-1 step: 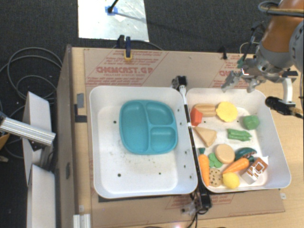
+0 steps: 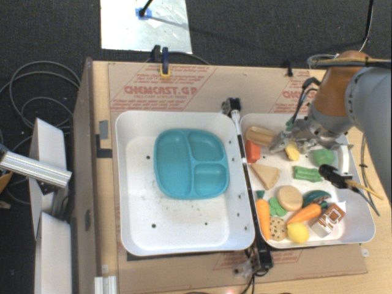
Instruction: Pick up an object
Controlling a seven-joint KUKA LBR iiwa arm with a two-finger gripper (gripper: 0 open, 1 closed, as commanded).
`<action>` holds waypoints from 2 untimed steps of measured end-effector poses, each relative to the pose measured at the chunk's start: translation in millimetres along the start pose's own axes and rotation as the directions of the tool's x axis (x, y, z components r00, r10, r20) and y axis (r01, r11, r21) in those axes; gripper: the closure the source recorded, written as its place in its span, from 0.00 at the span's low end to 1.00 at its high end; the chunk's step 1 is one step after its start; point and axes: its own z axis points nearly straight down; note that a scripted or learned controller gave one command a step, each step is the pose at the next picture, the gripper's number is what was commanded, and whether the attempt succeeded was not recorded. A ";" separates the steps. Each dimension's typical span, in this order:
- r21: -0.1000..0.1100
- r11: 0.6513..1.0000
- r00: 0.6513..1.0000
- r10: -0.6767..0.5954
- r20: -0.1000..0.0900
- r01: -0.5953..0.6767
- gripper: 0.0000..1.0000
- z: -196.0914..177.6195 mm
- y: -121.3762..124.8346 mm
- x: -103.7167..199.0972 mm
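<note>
Camera view: the claw [image 2: 293,141] is low in the upper part of the right bin [image 2: 367,222], over a small yellow piece [image 2: 293,152] that lies just beneath the fingertips. The piece is short; its long axis runs roughly up-down in the frame, tilted slightly. Whether the fingers touch or grip it cannot be told, and the claw's opening is not readable at this angle.

Around it, all in the right bin:
- tan bread-like piece [image 2: 260,135], one, to the left, long axis across the frame
- tan wedge [image 2: 266,176], one, below, point toward the lower right
- red-orange piece [image 2: 253,151], one, against the left wall
- green items: one round [image 2: 322,157] right of the claw, one flat strip [image 2: 307,174] lying across the frame
- carrots, two: one [image 2: 263,215] upright along the left wall, one [image 2: 304,214] slanting up to the right
- round tan bun [image 2: 290,197], one
- lemon [image 2: 297,233], one, near the front wall
- spotted cookie [image 2: 277,228], one
- small red-and-white box [image 2: 325,220], one

The left bin [image 2: 138,182] holds one teal divided plate [image 2: 190,164], three compartments. Both bins sit side by side on the worktop [image 2: 184,87]. The grey arm [image 2: 367,100] enters from the right, its orange band [image 2: 334,94] above the wrist.
</note>
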 end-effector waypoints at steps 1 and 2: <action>-0.015 1.000 1.000 -0.002 0.002 0.002 1.00 -18.9 4.8 0.0; -0.016 1.000 1.000 -0.009 0.000 0.009 1.00 -89.4 -20.3 55.7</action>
